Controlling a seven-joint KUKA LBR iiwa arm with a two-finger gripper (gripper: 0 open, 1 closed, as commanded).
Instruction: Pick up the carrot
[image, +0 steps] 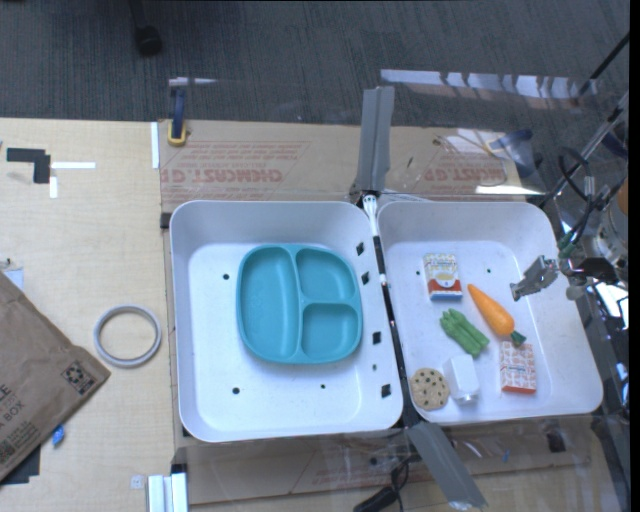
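Looking down on the bench, we are seeing the carrot (492, 310) lying in the right bin (560, 400), slanted, its green end toward the near right. We are taking the carrot as our landmark. Up and left of it a small orange-and-white box (442, 276) is lying flat; down and left of it green pea pods (464, 331) are resting close by. Just below its green end a red-and-white packet (517, 367) is lying, and farther down-left a white block (463, 379) is sitting beside a cookie (429, 388). The gripper (534, 277) is hanging up and right of the carrot, near it but apart from it; we cannot tell how its jaws are standing, and we are seeing nothing held there. Well to the carrot's left, in the left bin (200, 400), a teal divided plate (299, 303) is sitting. Far left again, on the bare bench, a tape ring (127, 334) is lying beside a brown cardboard box (40, 380).
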